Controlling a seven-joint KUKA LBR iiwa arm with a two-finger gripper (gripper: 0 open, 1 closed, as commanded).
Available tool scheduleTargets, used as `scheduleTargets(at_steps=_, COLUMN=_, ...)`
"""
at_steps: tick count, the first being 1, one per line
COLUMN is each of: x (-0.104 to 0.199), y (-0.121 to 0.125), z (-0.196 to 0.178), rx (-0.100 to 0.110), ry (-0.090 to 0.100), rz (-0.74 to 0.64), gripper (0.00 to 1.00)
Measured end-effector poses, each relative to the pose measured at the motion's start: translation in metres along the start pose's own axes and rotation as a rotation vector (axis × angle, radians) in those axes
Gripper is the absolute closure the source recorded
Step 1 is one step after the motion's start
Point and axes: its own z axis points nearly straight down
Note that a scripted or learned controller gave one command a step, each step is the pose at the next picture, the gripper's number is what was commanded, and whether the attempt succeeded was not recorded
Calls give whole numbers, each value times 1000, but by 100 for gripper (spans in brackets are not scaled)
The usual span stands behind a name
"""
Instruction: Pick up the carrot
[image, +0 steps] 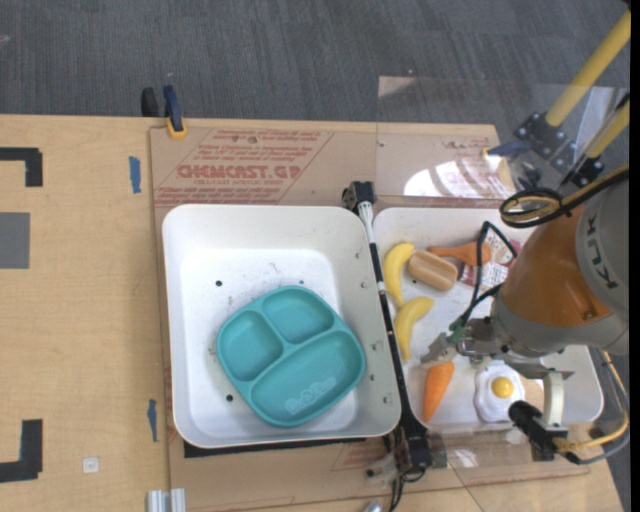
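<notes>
Your arm (555, 285) hangs over the right bin (590, 400); its end effector (445, 347) looks spread just above the carrot (435, 389) at the near left. Light, stiff, smooth: grip its thick middle.

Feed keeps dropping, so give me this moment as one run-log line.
task: pick carrot | pincer: above right bin, by carrot top | carrot: lying in bin, not held | left bin: teal tray
</notes>
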Motion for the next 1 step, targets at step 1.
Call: scheduleTargets(at_steps=1, x=-1, y=0, z=-8, rx=-1, ry=-2, rz=4, gripper=100)
